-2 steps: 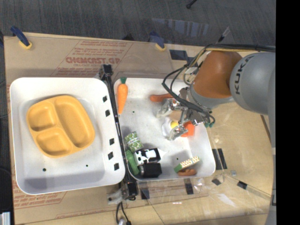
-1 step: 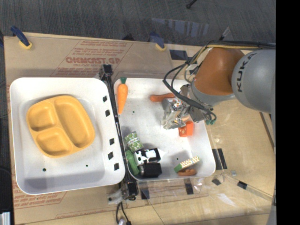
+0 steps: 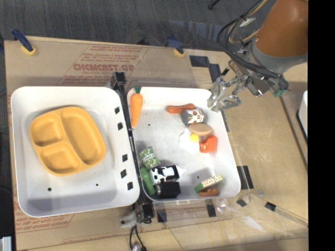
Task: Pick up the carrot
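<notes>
**Pincer above right bin's far right rim, carrot untouched**

Pincer (image 3: 224, 94) hangs over the far right edge of the right bin (image 3: 172, 94), fingers spread apart, nothing between them. Grey arm (image 3: 272, 27) with orange band comes in from upper right, cables looped around it.

Carrot (image 3: 136, 106) lies in the right bin's far left corner, along the left wall, green top pointing to the far side, tip toward the near side. Well apart from the pincer.

Other stuff in the right bin: sausage-like red piece (image 3: 180, 109) near the far middle, small can (image 3: 193, 116) just beside it, red-orange toy (image 3: 208, 143) near the right wall, green packet (image 3: 148, 157), black-and-white item (image 3: 166, 174) at the near left, small item (image 3: 209, 184) at the near right.

Left bin (image 3: 31, 192) holds a yellow divided plate (image 3: 67, 140), three compartments. Both bins sit on the cardboard-covered counter (image 3: 272, 156).
</notes>
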{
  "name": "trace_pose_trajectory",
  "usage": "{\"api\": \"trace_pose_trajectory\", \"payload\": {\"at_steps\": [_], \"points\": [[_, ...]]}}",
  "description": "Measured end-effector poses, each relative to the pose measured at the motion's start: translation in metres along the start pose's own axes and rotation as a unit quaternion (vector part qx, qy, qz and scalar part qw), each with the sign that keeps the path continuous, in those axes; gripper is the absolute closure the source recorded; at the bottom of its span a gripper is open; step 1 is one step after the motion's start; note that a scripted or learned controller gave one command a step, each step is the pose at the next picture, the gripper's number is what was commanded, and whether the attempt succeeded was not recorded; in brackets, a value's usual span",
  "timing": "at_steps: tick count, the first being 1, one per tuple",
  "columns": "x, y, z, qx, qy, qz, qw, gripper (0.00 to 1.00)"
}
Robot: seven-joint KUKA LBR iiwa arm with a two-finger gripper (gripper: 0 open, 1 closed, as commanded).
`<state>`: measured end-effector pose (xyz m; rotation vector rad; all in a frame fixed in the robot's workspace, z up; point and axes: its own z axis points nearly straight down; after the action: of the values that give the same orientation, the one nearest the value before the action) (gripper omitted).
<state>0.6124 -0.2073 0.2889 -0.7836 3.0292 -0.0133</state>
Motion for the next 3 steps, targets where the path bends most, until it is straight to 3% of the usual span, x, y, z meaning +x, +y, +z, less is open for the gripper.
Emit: {"api": "trace_pose_trajectory", "payload": {"at_steps": [1, 2, 3], "points": [[-0.040, -0.025, -0.058, -0.002, 0.001, -0.012, 0.9999, 1.00], [-0.038, -0.025, -0.054, -0.004, 0.005, 0.087, 0.9962, 1.00], [-0.040, -0.025, -0.099, -0.002, 0.003, 0.052, 0.9986, 1.00]]}}
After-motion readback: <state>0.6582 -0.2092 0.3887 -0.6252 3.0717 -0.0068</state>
